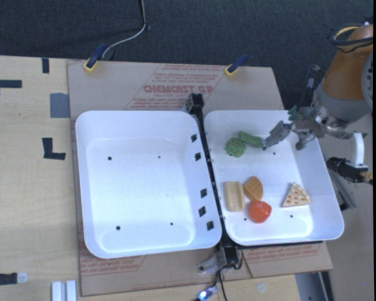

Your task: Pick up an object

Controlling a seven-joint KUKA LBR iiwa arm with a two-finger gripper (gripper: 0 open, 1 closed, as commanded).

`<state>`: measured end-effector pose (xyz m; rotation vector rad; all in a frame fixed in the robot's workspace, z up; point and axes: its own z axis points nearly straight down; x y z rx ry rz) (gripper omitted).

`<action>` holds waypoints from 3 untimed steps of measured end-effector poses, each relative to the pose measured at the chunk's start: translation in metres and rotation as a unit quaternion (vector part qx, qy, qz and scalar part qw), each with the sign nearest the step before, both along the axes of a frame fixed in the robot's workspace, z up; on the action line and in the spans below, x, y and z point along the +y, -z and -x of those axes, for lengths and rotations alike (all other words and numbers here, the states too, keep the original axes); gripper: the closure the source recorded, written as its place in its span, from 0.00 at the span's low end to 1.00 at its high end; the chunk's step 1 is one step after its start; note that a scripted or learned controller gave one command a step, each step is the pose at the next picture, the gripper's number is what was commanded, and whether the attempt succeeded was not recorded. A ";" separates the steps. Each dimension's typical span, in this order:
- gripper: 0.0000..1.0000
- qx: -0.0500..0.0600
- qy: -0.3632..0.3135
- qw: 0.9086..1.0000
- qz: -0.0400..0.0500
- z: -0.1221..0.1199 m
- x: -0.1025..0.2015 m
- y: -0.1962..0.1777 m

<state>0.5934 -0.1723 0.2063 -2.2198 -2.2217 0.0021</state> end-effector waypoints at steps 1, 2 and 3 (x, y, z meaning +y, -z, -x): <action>0.00 0.002 0.003 1.000 0.000 0.076 -0.033 -0.008; 0.00 -0.004 0.002 1.000 0.004 0.110 -0.046 0.125; 1.00 -0.007 0.001 1.000 0.005 0.106 -0.047 0.106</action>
